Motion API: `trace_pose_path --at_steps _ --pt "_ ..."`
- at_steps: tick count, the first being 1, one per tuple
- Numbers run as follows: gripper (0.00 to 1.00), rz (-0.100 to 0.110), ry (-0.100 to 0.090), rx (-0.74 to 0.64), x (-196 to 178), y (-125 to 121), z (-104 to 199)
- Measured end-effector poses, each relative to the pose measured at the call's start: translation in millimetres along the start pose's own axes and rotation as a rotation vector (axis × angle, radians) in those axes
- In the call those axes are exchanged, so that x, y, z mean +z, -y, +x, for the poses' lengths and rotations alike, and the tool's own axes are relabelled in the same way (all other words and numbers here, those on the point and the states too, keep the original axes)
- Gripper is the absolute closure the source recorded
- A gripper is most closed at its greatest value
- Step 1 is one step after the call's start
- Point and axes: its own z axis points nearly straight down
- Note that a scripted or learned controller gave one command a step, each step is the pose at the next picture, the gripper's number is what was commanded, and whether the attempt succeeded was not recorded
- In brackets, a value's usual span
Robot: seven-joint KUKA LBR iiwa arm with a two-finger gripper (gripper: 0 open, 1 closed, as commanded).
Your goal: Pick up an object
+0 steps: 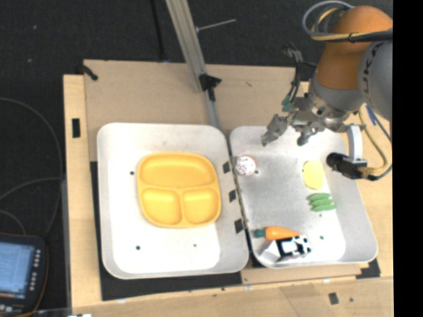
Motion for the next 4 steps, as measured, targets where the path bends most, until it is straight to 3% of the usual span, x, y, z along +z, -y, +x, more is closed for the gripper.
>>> trace_pose_path --at_steps 1,3,4 --pt "0.00 0.000 0.000 0.000 0 0 0" --pt "0.00 0.002 0.007 0.006 101 5 -20" --pt "0.00 -0.004 0.014 0.010 131 5 -28"
